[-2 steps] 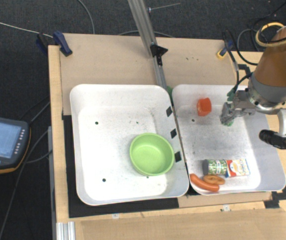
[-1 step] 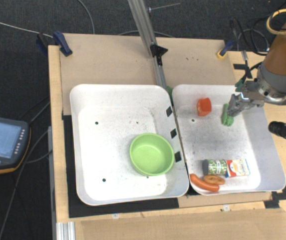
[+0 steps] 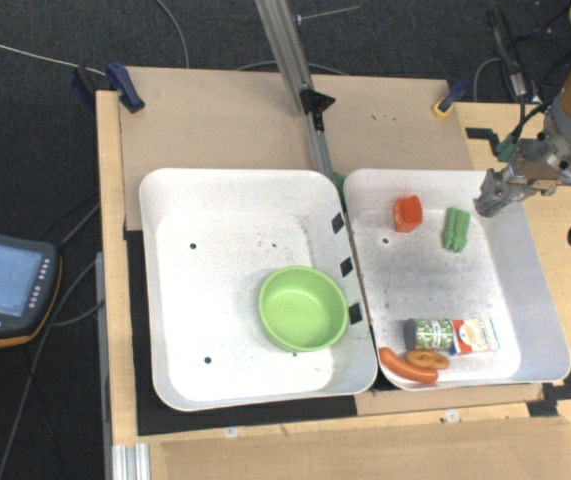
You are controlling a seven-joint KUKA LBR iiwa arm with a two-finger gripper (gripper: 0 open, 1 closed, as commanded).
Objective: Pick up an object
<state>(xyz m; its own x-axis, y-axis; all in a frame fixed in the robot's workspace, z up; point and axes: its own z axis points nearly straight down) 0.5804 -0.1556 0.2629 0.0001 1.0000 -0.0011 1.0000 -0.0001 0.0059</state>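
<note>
Two white bins: left bin [image 3: 175,268] holds one green bowl [image 3: 303,309]; right bin [image 3: 525,268] holds red block [image 3: 407,213], green piece [image 3: 455,229], carton [image 3: 451,336], hot dog [image 3: 409,365]. Gripper [image 3: 489,204] finger state: cannot tell.

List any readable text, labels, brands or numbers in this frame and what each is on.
No text here can be read.
Printed carton lying in the right bin: it has green, white and red print, too small and blurred to read.
Handheld pendant at the left edge: its screen is lit, but the contents are too blurred to read.
Green bowl, red block, green object and hot dog toy: no markings visible.
</note>
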